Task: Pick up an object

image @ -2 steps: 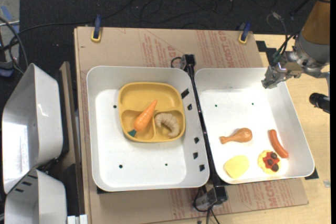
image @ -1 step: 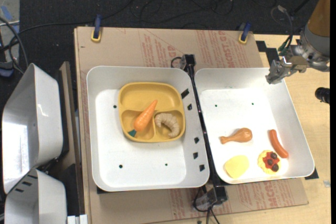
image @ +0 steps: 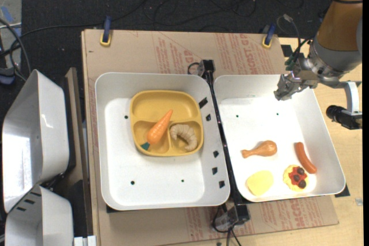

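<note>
Right bin: drumstick well below hand.

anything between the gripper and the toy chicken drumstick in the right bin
Nothing: in the camera view, only bare white bin floor lies between the gripper and the orange-brown toy drumstick.

We see a bulky arm with an orange-brown rounded segment over a grey wrist; its dark metallic gripper trails thin cables at the side.
</note>
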